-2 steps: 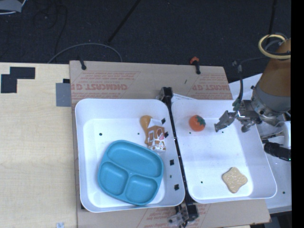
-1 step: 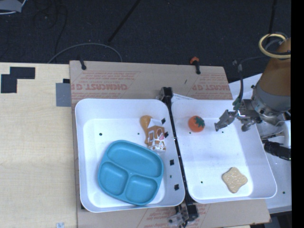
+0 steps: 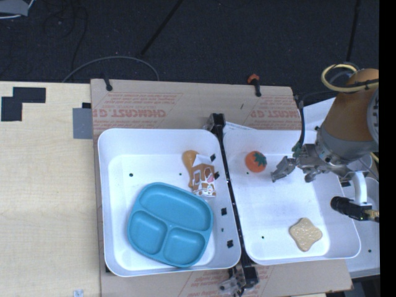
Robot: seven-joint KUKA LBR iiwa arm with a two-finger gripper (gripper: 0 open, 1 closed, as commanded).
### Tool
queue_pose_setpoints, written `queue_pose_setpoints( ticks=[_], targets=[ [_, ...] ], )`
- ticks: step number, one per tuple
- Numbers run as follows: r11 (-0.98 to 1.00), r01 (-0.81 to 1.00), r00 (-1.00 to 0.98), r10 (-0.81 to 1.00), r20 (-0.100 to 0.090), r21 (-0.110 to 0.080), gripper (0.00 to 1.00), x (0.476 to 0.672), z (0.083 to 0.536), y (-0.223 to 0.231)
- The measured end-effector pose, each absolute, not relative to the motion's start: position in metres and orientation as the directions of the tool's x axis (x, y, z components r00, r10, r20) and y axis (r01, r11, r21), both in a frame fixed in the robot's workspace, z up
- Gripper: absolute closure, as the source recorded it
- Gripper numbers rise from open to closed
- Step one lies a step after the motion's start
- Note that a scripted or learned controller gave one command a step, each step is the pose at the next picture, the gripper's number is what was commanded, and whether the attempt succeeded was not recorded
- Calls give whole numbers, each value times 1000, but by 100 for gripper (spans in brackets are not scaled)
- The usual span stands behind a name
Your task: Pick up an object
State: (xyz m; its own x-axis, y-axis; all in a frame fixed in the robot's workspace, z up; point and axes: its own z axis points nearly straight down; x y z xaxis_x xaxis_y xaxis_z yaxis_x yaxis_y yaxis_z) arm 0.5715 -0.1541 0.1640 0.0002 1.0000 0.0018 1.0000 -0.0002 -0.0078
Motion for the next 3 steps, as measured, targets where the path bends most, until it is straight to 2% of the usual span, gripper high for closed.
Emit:
queue_pose_setpoints(
  ticks=[1,2,3],
  targets=[
    [0,1000,0,1000,2,-9,0,560,108,-156],
    [-1,1000,1,1000,2,-5,0,560,86,-155],
    [-5,1000,5,1000,1,-4,100,560,98,-157]
  ],
)
